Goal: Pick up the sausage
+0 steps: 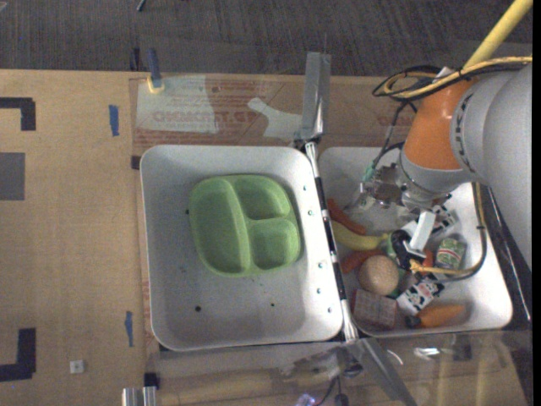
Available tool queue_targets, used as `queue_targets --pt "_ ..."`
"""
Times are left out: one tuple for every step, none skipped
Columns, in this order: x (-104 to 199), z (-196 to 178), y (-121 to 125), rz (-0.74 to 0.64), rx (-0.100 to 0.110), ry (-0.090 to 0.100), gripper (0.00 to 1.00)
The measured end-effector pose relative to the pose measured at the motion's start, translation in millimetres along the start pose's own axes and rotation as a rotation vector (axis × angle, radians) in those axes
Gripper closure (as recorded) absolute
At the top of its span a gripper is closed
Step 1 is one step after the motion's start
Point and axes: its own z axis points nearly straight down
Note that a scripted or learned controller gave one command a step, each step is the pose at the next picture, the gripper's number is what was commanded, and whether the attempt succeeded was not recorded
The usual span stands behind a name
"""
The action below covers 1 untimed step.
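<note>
Grey two-finger gripper [378, 194], grip unreadable, hangs by slim red-orange sausage [346, 216]; the adjacent curved yellow banana [359, 240] could be grabbed instead

Green plate [245, 224], white bins [173, 299], yellow banana [359, 241], orange carrot [441, 315], black-and-white carton [421, 293], reddish sausage [346, 219]

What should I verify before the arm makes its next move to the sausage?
1. Target found: ok. The reddish sausage lies in the right bin, near its left wall.
2. Target free of neighbours: not ok. The yellow banana lies close beside it.
3. Tool above target: not ok. The gripper hangs off to one side, nearer the bin's middle.
4. Path away from the left bin: ok. The green plate sits there, far from the gripper.
</note>
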Motion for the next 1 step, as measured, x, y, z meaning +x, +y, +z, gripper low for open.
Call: queue_targets --pt "-7.3 -0.5 -16.5 -0.435 -0.001 0.001 0.00"
